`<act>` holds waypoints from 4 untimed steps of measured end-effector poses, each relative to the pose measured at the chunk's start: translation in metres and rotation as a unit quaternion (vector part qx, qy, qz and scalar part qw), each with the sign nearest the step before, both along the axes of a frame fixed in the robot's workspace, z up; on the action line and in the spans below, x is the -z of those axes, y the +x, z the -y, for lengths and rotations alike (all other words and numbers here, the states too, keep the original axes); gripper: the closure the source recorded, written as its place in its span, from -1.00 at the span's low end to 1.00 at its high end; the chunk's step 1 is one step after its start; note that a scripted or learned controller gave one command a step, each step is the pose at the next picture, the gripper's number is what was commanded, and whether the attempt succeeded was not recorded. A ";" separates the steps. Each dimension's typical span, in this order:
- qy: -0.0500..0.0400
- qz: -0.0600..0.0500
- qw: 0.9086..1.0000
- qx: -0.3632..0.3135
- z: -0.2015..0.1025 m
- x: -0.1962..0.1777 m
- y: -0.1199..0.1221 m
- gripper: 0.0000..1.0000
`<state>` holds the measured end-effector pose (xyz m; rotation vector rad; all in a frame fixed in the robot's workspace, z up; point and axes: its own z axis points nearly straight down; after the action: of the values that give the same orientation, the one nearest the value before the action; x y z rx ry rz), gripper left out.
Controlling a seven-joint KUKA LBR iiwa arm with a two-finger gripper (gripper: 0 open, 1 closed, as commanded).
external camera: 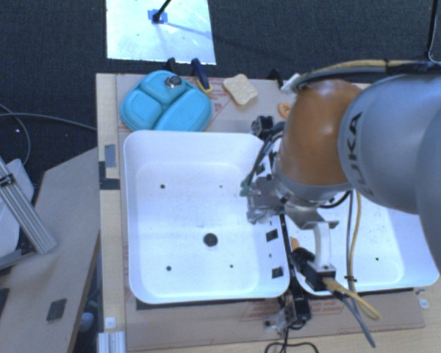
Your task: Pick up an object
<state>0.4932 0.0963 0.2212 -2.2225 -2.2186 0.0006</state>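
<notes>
1. In the camera view, the gripper (pixel 258 203) is seen under the grey and orange wrist, just over the right wall of the left bin (pixel 143 219). Whether it is open or closed cannot be told, because it is hidden from above by the wrist.
2. No object is seen to be held by it, so the pick is judged as not yet done. The approach, the closing and the lift are all left.
3. A small dark round object (pixel 210 239) lies alone on the floor of the left bin. It is placed to the left of the gripper and somewhat toward the front wall, near it but clearly apart.
4. The right bin (pixel 415 267) is covered for the most part by the arm, and its content cannot be told.
5. Behind the bins, a blue divided dish (pixel 165 103) and a tan sponge-like piece (pixel 240 88) are laid on the bench, well apart from the gripper.
</notes>
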 end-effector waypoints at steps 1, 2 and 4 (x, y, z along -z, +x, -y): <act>0.000 0.008 1.000 -0.002 0.027 -0.113 0.031 1.00; 0.002 0.003 1.000 -0.008 -0.079 -0.119 0.062 1.00; 0.000 -0.004 1.000 -0.005 -0.131 0.048 0.015 1.00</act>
<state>0.5084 0.2276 0.1728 -2.2070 -2.2264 0.0103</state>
